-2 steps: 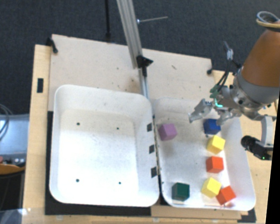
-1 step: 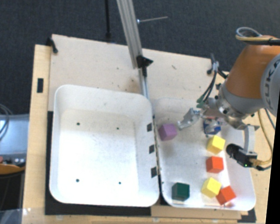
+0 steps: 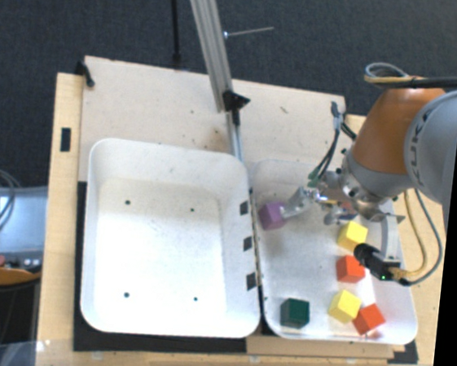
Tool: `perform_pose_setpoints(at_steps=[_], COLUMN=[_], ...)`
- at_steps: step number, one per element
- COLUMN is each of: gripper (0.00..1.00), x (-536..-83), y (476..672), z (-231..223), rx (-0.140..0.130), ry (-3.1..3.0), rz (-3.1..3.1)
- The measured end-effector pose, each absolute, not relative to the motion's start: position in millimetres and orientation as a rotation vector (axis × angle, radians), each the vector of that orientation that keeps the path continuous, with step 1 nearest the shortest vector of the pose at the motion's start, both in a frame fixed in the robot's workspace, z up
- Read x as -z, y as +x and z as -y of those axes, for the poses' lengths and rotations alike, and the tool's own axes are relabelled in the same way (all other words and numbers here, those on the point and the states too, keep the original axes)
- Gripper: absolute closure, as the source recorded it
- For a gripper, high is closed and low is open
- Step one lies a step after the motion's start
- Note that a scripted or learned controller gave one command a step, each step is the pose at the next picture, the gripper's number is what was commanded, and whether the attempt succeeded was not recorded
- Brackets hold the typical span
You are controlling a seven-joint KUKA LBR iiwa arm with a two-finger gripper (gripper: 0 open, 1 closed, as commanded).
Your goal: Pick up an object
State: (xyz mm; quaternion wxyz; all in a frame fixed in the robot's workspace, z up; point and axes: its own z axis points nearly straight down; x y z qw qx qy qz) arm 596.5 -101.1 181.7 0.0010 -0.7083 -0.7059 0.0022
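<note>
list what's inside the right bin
The right bin holds a purple block near its left wall, a green block, two yellow blocks and two orange blocks. The arm covers the bin's upper right corner, so anything beneath it is hidden.

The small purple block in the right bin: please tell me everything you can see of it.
The small purple block is a pale violet cube with a matte look; its material cannot be told. It sits slightly turned in the upper left part of the right shallow white bin, close to the wall shared with the left bin. The gripper of the grey arm reaches it from the right, its tip at the block's upper right corner. Whether the block is held cannot be told. It stands apart from the other blocks.
</note>
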Motion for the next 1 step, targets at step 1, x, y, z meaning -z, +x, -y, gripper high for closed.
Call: perform_pose_setpoints(at_steps=[1], gripper=[0.0], x=[-137.4], y=[593.1], z=[108.7], rx=[-0.007], ry=[-2.222], rz=[2.218])
